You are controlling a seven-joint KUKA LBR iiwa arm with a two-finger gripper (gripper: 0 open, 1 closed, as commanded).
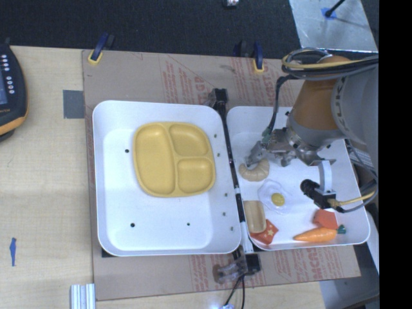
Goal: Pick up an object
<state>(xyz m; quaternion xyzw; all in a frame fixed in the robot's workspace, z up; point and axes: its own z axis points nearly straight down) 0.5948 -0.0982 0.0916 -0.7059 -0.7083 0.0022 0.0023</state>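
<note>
The right white bin (248, 122) holds several toy foods. A beige rounded piece (255, 170) lies near its left wall. A fried egg (276, 197) sits in the middle, and a tan bread slice (254, 215) and a red piece (264, 233) lie at the front left. An orange carrot (318, 235) and a red-orange piece (326, 218) lie at the front right. My gripper (259, 152) reaches in from the right and hangs just above the beige piece, at its upper edge. Nothing shows in its grasp.
The left white bin (112, 224) holds a yellow divided plate (174, 158). A black part with a yellow cable (317, 192) hangs over the right bin by the carrot. Clamps sit between the bins at the back (219, 97) and front (235, 270).
</note>
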